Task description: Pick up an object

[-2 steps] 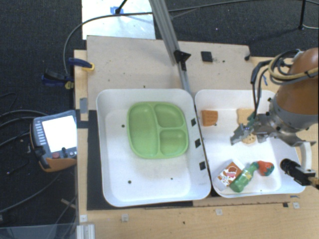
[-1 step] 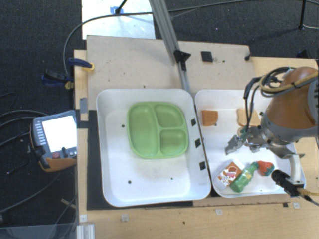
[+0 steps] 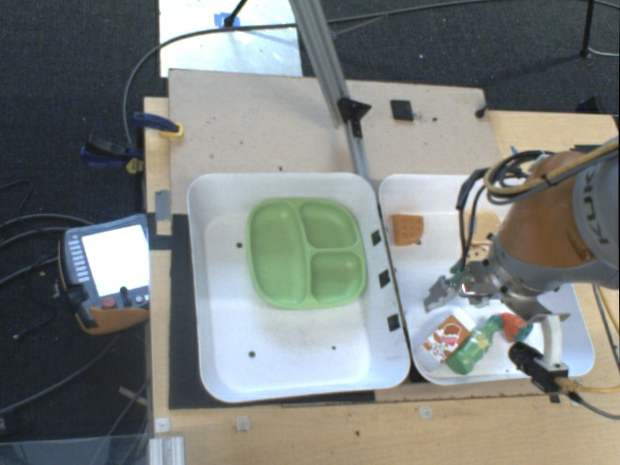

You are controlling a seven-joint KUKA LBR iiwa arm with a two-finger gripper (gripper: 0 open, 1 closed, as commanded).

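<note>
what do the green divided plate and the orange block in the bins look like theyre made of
The green divided plate looks like moulded plastic with a matte finish: one even pale green, with soft rounded compartment rims. The orange block in the right bin may be foam or sponge, given its dull, flat colour with no shine, though painted wood cannot be ruled out at this resolution.

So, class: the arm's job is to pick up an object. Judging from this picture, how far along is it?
Done: the arm has reached into the right bin. In hand: the gripper hangs low beside the green bottle and small carton; nothing is visibly held. Left: grasp and lift. The orange block lies apart, untouched.
</note>
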